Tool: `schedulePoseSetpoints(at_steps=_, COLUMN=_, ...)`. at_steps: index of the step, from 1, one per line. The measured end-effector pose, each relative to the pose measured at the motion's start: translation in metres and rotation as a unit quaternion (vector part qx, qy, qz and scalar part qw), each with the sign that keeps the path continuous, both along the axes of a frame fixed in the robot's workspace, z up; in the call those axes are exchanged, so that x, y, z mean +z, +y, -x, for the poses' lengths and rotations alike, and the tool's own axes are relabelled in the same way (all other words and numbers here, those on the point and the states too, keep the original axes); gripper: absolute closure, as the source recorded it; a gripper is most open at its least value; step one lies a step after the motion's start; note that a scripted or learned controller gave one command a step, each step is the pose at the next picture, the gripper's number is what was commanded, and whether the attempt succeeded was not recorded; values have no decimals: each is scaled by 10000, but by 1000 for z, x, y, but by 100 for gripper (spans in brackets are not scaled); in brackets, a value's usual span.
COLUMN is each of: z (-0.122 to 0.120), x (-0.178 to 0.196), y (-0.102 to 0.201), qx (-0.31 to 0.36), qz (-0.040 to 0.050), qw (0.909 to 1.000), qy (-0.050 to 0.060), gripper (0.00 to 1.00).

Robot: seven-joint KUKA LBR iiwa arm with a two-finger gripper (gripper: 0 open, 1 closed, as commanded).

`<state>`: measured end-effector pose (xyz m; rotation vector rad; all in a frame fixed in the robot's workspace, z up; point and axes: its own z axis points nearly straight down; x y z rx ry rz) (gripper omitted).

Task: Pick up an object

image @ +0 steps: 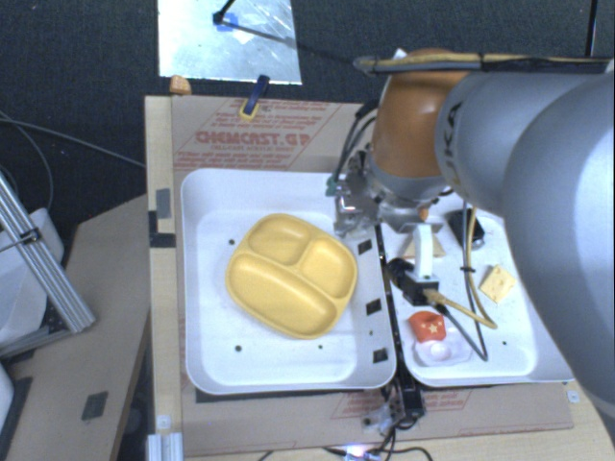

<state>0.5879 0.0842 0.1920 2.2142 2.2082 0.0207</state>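
Observation:
A yellow divided plate (288, 275) lies tilted in the middle of the left white bin (207, 353). The right bin (514, 349) holds a small red piece (429, 327) sitting on a white piece (437, 351), a yellow cheese-like block (497, 283) and a pale wedge (424, 249). My gripper (357, 211) hangs over the back of the wall between the two bins, just beyond the plate's far right corner. The grey arm with its orange band (413, 123) covers much of the right bin.
Both bins rest on a cardboard sheet (259, 133) with red print. A blue and yellow tool (255, 97) lies at its back edge, near a shiny foil sheet (229, 22). An aluminium frame (38, 267) stands at the left.

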Motion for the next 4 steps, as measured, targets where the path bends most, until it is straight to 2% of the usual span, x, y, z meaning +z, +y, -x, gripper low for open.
schedulePoseSetpoints(at_steps=1, z=5, x=3, y=3, qx=15, qz=-10, qw=10000, qy=78, gripper=100)
schedulePoseSetpoints(at_steps=3, z=4, x=24, y=3, qx=19, qz=-21, qw=10000, qy=64, gripper=100)
schedulePoseSetpoints(at_steps=4, z=68, x=-10, y=15, qx=15, qz=-7, qw=9999, qy=132, gripper=100)
